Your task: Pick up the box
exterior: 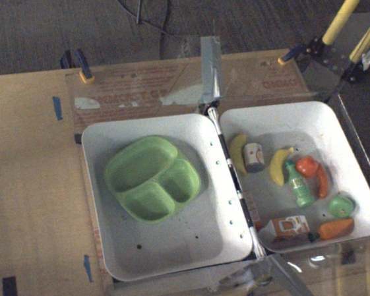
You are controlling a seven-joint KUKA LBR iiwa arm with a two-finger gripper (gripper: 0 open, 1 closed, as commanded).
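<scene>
Orange and white, the small box (288, 227) lies flat near the front edge of the right bin (355, 151), a toy carrot (335, 228) just beside it. Further in are a green bottle (300, 188), two bananas (279, 165) and a small can (254, 157). The left bin (110, 252) holds a green divided tray (152, 178). The gripper's state cannot be told.
</scene>
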